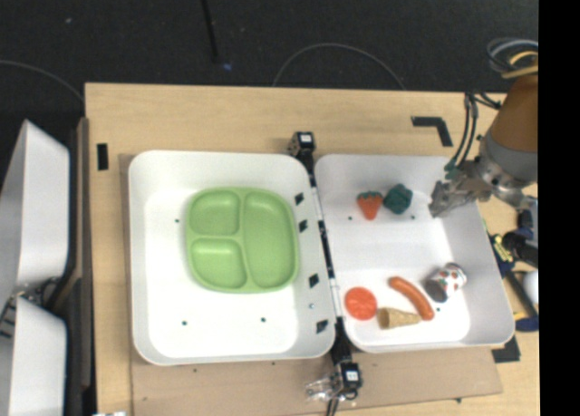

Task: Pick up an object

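Arm: enters from the right, orange band uppermost, gripper low over the right bin's upper right edge; whether its fingers are open or closed cannot be told, and nothing shows between them. Right bin, six items: one strawberry beside one teal lump near the gripper; along the lower part, one orange disc, one sausage, one tan cone, one grey-white object. Left bin: one green divided plate.
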Available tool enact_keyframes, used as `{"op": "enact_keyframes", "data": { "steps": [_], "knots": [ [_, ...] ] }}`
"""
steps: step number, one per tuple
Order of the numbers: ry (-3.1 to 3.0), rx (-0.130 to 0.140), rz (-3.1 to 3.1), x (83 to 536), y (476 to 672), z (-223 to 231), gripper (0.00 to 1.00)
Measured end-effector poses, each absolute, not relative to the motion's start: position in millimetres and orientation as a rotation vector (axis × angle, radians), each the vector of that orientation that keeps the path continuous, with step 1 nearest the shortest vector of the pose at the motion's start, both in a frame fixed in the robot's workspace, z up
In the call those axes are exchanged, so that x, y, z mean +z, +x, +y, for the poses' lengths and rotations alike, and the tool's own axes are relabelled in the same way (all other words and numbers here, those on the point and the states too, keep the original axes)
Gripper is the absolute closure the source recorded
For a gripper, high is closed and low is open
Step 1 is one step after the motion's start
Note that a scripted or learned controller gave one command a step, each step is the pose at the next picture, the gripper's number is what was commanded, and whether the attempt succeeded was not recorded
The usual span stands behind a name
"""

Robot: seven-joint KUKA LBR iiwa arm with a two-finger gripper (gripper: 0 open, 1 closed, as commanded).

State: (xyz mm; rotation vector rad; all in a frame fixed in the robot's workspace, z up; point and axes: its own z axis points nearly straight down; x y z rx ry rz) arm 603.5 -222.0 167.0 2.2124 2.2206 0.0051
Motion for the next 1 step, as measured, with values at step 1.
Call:
{"op": "enact_keyframes", "data": {
  "steps": [1],
  "knots": [
    [2.211,0.004,2.222,230.8,602.0,-227.5,1.00]
  ]
}}
